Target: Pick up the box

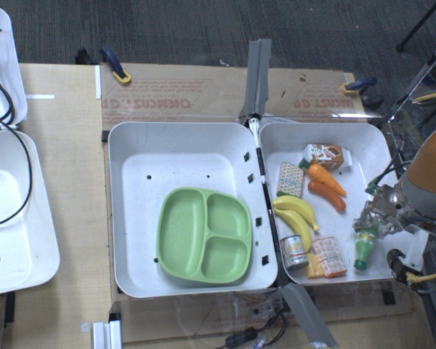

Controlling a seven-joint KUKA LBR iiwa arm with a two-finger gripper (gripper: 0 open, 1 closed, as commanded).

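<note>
Gripper [373,220] sits low over the right white plastic bin [378,140], close to its right wall, just above the small green plastic bottle [362,251] lying near that bin's front-right corner. Can't tell finger state: the tip is a dark cluttered blob at this angle, and whether it touches the bottle is unclear.

The box: small flat carton with a pale speckled print [291,179], lying flat near the right bin's left wall, toward the back. Well apart from the gripper.

Around it: two orange carrots [327,186] just to its right, yellow banana [296,217] just in front, red-and-white juice carton [325,155] toward the back wall. Metal tin can [294,252] and an orange snack packet [326,257] sit along the front edge.

Left white bin [131,151] carries a light green three-compartment plastic plate [205,234] toward its front-right.
</note>
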